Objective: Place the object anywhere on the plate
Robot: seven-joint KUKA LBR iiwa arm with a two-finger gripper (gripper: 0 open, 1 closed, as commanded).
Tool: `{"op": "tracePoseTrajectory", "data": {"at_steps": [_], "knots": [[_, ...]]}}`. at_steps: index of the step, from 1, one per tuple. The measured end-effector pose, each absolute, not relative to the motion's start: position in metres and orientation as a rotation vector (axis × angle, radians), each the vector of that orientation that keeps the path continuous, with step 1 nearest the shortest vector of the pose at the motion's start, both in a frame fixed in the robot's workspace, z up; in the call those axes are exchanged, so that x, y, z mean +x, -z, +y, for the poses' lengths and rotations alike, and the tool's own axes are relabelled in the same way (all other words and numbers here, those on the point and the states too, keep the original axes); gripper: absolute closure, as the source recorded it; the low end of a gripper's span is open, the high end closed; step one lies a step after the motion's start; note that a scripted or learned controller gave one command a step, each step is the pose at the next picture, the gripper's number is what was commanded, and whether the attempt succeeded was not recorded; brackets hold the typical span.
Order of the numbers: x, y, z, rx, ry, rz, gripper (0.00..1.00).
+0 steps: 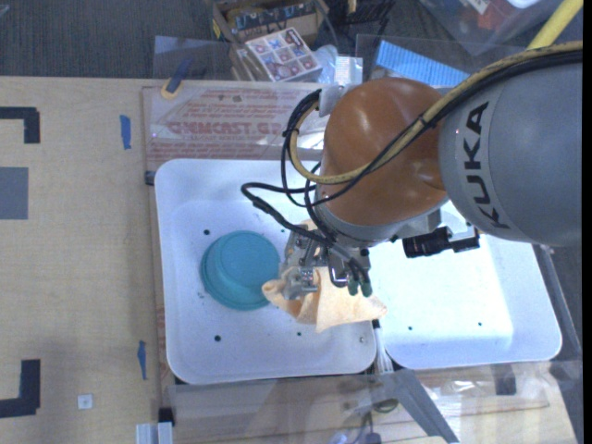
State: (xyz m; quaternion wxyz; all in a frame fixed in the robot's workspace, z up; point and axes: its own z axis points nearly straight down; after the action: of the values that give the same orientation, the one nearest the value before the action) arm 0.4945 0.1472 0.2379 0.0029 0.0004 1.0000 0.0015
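A teal round plate [239,268] lies in the left white bin [185,211], left of centre. Just to its right a tan, wedge-shaped object [331,309] rests on the bin floor, one corner touching the plate's right rim. My gripper [308,278] hangs straight above that object, its metal fingers pressed into the object's upper left part, beside the plate's edge. The big orange wrist band and grey arm hide the bin's upper right area.
The right white bin [472,313] adjoins the left one. Black cables loop from the wrist over the left bin's middle. A clear sheet with red print lies behind the bins, with boxes and clutter beyond. Bare wooden bench stretches to the left.
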Motion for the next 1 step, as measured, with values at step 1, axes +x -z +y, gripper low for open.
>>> {"op": "tracePoseTrajectory", "data": {"at_steps": [1], "knots": [[0.4918,-0.2285,0.1983,-0.001,-0.005,3.136,1.00]]}}
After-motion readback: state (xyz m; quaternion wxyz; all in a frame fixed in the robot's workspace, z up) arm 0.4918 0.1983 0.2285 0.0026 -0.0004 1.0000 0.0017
